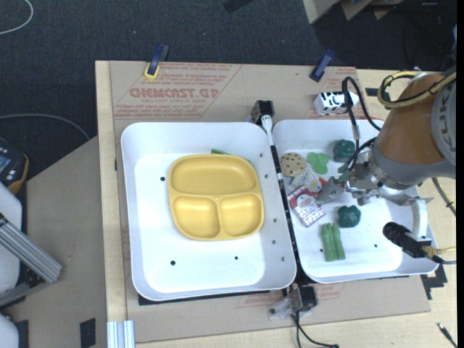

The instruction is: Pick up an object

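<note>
The right bin point(377, 259) holds several small items. A tan speckled cookie point(292, 163) lies at its far left, with a light green piece point(317, 161) and a teal lump point(344, 149) beside it. A red-and-white packet point(306, 203) lies by the left wall. Nearer the front are a dark green lump point(349, 216) and a green ridged block point(333, 241). My gripper point(339, 184) is low over the middle of this bin, between the teal lump and the dark green lump, just right of the packet. No item shows between its tips.
The left bin point(145, 252) holds a yellow divided plate point(216, 196), with a sliver of something green point(220, 151) at its far edge. A black-and-white patterned cube point(332, 101) sits on the bench behind the right bin. Clamps point(154, 62) grip the board's far edge.
</note>
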Motion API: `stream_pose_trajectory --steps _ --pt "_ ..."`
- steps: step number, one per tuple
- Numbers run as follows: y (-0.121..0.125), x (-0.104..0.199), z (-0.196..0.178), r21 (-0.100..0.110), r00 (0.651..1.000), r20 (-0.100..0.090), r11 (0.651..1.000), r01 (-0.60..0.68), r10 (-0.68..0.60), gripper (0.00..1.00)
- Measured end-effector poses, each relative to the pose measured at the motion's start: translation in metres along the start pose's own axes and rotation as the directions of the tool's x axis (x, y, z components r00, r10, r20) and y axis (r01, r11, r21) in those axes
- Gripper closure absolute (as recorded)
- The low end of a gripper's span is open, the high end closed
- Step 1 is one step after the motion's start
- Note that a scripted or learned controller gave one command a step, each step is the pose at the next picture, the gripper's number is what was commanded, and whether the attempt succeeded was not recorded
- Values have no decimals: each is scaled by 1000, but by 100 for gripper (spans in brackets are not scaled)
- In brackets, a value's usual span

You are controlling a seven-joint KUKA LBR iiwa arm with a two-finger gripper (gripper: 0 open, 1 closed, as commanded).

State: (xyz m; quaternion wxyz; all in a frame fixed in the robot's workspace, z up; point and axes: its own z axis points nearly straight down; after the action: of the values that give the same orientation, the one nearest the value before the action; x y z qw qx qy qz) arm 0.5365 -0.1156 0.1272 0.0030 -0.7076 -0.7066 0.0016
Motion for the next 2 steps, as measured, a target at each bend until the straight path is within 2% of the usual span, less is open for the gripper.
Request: stream_pose_trajectory --steps 1,2 --pt "3 2 40 -8 1000 -4 1000 1 -1 0" --pt "5 1 26 -19 1000 -1 1000 1 -1 100"
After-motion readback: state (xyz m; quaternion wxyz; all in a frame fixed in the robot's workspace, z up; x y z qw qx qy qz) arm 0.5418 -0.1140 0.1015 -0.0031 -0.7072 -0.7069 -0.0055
